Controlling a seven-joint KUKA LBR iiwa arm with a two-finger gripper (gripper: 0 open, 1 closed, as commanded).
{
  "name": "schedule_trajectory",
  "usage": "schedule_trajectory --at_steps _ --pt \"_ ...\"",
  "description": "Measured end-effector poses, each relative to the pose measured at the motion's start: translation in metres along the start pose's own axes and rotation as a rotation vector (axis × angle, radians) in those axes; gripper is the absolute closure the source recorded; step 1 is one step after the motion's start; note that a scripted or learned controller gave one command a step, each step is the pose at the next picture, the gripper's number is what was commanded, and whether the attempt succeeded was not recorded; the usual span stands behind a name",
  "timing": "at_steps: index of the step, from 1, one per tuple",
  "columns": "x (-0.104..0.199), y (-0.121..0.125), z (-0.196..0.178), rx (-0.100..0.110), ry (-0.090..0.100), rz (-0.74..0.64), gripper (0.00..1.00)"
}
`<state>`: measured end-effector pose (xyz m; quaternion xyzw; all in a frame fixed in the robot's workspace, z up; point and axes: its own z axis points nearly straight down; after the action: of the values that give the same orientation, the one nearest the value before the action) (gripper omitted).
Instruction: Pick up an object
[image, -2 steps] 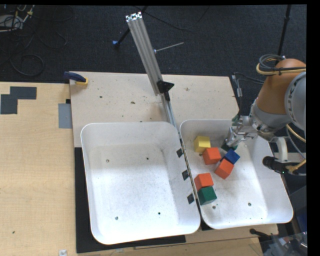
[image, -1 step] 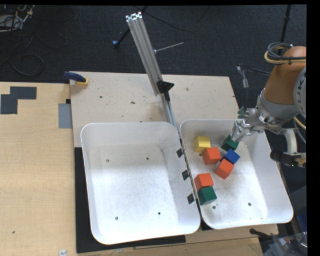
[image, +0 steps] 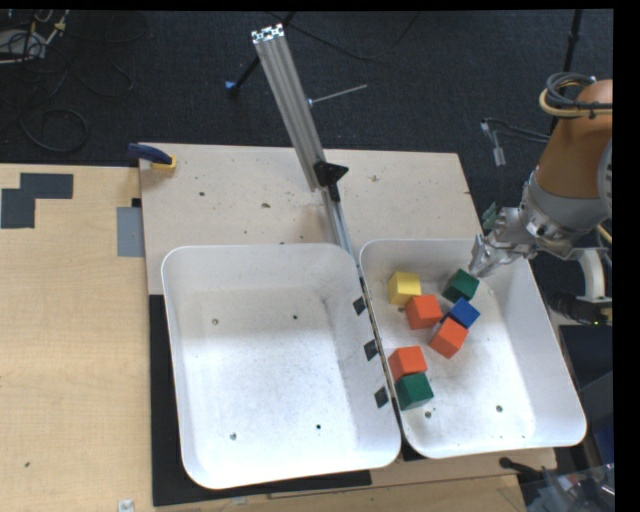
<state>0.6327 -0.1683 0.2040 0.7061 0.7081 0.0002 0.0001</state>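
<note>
The right bin (image: 540, 400) holds several small blocks. A yellow block (image: 404, 288) lies toward its back, with an orange block (image: 423, 311) just in front of it. A green block (image: 461, 286), a blue block (image: 464, 313) and another orange block (image: 448, 337) form a cluster to the right. Nearer the divider sit a third orange block (image: 407, 361) and a second green block (image: 414, 389). My gripper (image: 487, 259) hangs over the back right of this bin, just above and right of the upper green block. Nothing shows between its fingers.
The left bin (image: 190, 290) stands beside the right one, sharing a divider with black clips (image: 370, 348). A slanted aluminium post (image: 295, 110) rises behind the bins. A blue and yellow clamp (image: 152, 156) lies at the bench's back left.
</note>
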Motion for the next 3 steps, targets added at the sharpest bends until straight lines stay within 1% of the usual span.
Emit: schedule_trajectory --at_steps 1,2,3 --pt "0.049 -0.008 -0.014 0.003 0.003 -0.001 1.0" --pt "0.101 -0.008 -0.021 0.004 0.003 -0.002 1.0" --pt "0.153 -0.025 -0.03 0.004 0.003 -0.002 1.0"
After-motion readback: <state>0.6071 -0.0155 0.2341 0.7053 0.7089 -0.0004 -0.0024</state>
